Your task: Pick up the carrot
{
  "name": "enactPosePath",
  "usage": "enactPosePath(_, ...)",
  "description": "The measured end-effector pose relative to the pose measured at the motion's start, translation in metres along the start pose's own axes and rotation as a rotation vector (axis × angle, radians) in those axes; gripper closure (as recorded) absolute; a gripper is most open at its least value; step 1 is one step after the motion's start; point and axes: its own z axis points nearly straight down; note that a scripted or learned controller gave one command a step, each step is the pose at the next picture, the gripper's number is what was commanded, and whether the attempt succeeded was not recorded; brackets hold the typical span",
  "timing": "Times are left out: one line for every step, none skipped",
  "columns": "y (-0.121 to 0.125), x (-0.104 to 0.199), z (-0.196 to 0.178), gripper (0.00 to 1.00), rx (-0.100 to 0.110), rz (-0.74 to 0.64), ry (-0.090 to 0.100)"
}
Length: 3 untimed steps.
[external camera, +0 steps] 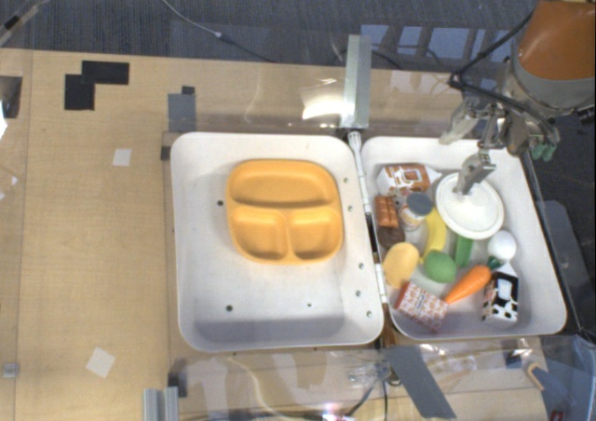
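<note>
My end effector (478,170) hangs over the white plate's (470,208) upper edge; I cannot tell how it is set. The carrot (467,283) lies below the plate, its leafy end tucked beneath clutter.

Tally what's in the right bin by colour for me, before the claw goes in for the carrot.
Orange: 1, the carrot
Yellow: 2, a lemon and a banana
Green: 1, a round green piece
White: 2, a plate and an egg
Brown: 1, a box
Red and white: 1, a packet
Black and white: 1, a carton
Total: 9 that can be told apart
</note>
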Motion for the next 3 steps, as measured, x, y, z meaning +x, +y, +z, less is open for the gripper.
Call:
enactPosePath(0.010,0.040,0.093,0.00,-0.002,0.046,0.010)
enactPosePath(-0.010,0.063,0.115,0.00,0.000,0.130,-0.002)
enactPosePath(-0.042,0.098,0.166,0.00,0.001,0.228,0.005)
